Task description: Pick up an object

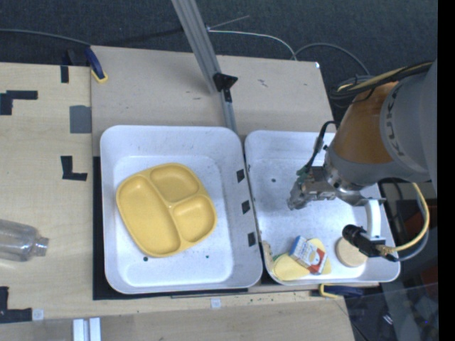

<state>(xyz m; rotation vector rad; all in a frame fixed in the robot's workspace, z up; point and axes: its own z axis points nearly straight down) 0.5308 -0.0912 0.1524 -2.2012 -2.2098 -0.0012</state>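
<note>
— Down at six o'clock in the right bin (pixel 284 155): a small printed packet (pixel 309 253), lying flat near the front wall. Touching a yellow lump (pixel 284 267) at its eight o'clock. Round tan disc (pixel 348 253) just beside it, at three o'clock.

— And the gripper (pixel 309 190)?

— Poised near the bin's middle, at twelve o'clock from the packet, apart from all three. Clenched or released: cannot tell from this slant. Nothing visibly held.

— Best pick?

— Probably the packet. Likely light, a bit soft, perhaps slick-wrapped, so apt to crumple or slide. Better taken across its narrow width, at the middle, clear of the lump.

— Not the disc?

— Looks stiff but thin and flat, hard to get under.

— Or the yellow plate (pixel 167 208)?

— Over in the left bin (pixel 106 212), at nine o'clock, well apart from the gripper. Seemingly rigid and light, yet wide; graspable only by the rim.
</note>
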